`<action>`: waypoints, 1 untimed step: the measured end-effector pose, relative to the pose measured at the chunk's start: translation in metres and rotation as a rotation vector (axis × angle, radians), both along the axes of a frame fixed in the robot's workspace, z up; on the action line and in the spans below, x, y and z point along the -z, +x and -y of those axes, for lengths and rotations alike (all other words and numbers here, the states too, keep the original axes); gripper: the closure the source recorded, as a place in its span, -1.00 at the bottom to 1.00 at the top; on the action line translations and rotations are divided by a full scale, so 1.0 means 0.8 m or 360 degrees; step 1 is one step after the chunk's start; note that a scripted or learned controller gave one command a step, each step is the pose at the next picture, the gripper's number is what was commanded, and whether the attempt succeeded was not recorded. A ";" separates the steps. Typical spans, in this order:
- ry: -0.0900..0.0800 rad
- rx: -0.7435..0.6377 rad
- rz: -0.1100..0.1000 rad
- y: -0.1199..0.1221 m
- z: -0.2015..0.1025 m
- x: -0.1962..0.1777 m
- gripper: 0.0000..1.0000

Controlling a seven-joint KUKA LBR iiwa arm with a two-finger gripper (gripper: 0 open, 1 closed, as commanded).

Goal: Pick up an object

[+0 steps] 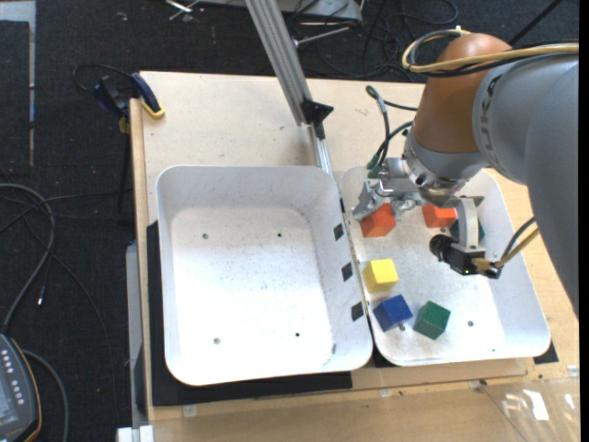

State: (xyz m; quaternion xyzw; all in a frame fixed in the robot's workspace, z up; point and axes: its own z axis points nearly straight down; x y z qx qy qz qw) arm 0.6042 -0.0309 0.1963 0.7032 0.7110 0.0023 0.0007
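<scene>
Two shallow white plastic bins are sitting side by side on the wooden surface (230,118): the left bin (184,191) and the right bin (515,320). Five small cubes are lying in the right one: two orange cubes (378,221) (439,215), the second possibly a different shape since the arm is partly covering it, one yellow cube (381,273), one blue cube (394,311), one green cube (432,320).

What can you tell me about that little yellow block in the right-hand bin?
The yellow block is a small cube, plain and solid-looking, with matte faces. It sits flat on the floor of the right bin near its left wall, turned slightly askew. Nothing touches it: the blue block lies just below, apart.
</scene>
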 end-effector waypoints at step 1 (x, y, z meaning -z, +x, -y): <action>0.0000 0.0003 -0.0008 -0.002 -0.080 0.002 1.00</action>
